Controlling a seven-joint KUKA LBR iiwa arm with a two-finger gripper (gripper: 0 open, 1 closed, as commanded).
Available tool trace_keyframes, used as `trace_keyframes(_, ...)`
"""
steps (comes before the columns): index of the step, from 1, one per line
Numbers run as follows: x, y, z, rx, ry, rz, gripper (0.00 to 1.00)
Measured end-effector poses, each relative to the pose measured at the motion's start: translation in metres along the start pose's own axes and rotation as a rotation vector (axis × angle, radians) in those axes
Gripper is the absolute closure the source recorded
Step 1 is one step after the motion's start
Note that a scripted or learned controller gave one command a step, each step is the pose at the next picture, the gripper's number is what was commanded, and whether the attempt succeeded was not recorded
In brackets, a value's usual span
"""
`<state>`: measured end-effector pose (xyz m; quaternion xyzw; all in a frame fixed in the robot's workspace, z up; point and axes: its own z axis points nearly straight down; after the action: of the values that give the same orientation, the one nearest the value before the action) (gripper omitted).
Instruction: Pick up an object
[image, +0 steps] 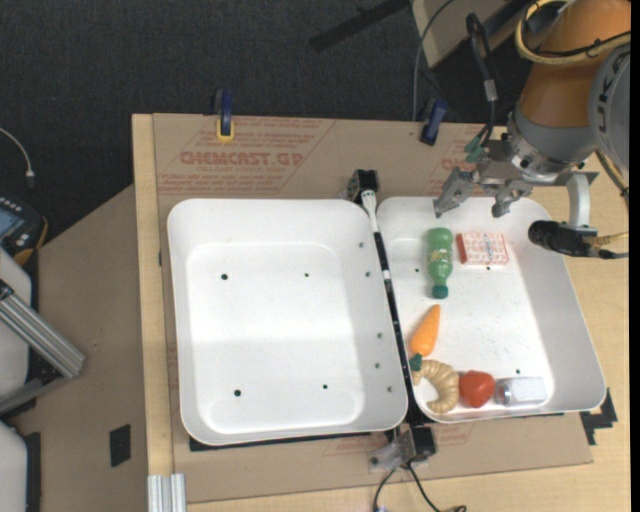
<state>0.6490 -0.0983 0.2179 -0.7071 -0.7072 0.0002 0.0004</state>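
Cardboard-topped bench (250, 150), two white bins, arm over the right bin (560, 330).
My gripper (470, 200) hangs spread open and empty above the bin's far edge; just below lie the green bottle (438, 260) and red-patterned card (482, 249), apart.

Left bin (270, 320): whole floor open, free passage anywhere. Right bin (560, 330): open floor through the middle and right side. Obstacles: green bottle (439, 261) and small box (482, 249) at the far end; carrot (426, 330) beside the divider; croissant (441, 384), tomato (477, 388) and clear packet (522, 390) crowd the near edge.
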Motion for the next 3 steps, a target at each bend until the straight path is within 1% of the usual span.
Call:
trace_keyframes(1,-0.008,0.007,0.011,-0.002,-0.002,0.001,0.00)
trace_keyframes(2,-0.035,-0.068,0.057,0.004,0.001,0.002,0.00)
trace_keyframes(3,-0.019,-0.002,0.133,-0.008,-0.003,-0.002,0.00)
